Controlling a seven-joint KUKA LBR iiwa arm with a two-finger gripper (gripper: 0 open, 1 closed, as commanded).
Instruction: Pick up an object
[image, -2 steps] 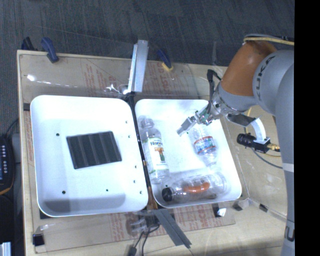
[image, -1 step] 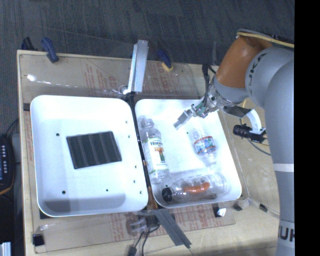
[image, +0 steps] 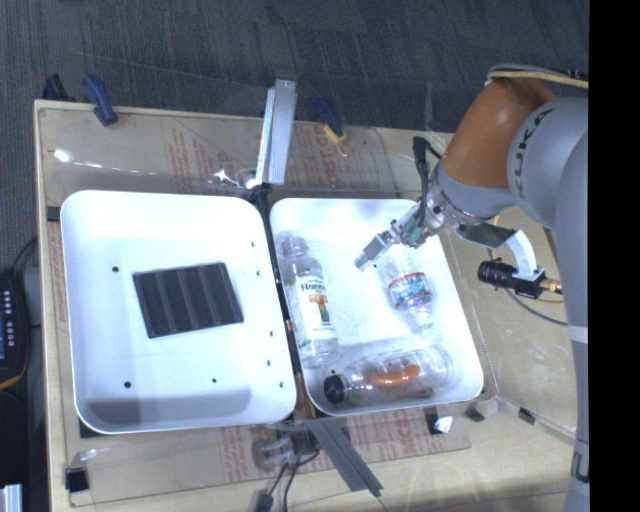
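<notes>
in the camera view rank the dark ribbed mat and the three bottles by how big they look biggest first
1. Mat
2. Bottom bottle and left bottle: too alike to rank
3. Bottle by the gripper

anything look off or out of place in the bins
Nothing spilled or broken. Three clear bottles lie on their sides in the right bin, each at a different angle. A dark ribbed pad sits slightly askew in the left bin.

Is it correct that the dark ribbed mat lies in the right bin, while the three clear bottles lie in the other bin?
Not quite. The camera view shows the dark ribbed mat in the left bin; the three clear bottles lie in the other, right bin.
</notes>
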